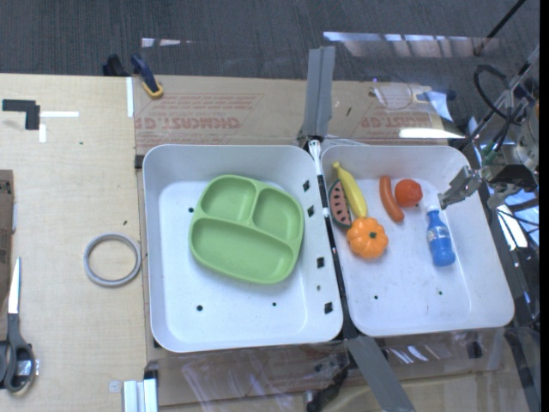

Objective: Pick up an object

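The gripper point(449, 197) hangs at the right white bin's point(480, 307) far right edge, pointing down-left above the small blue plastic bottle point(440, 239) lying there; how its tip is set cannot be told.

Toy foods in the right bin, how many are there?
5. Banana and watermelon slice by the left wall, orange pumpkin below them, sausage touching the tomato further right. The blue bottle isn't counted. None looks hidden.
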Available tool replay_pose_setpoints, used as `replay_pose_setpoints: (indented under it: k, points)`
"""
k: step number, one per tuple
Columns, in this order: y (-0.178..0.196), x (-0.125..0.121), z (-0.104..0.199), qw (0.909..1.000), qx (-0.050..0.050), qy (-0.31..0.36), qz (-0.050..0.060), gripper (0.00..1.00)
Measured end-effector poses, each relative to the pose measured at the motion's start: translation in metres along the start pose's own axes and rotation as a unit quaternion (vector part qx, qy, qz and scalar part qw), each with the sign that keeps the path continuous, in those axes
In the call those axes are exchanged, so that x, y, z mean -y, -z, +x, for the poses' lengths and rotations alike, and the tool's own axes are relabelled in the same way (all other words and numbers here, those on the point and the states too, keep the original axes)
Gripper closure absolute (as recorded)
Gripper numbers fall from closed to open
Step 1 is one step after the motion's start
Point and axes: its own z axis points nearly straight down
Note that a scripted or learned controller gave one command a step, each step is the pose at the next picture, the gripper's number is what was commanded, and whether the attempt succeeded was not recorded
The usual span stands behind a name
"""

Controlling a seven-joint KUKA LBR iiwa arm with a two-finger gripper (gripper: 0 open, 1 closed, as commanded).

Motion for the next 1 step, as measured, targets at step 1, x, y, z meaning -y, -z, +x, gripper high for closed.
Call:
replay_pose_setpoints:
  k: [1]
  points:
    - [-0.1084,-0.062,-0.0288,1.0,0.0,-0.001,0.0,0.0]
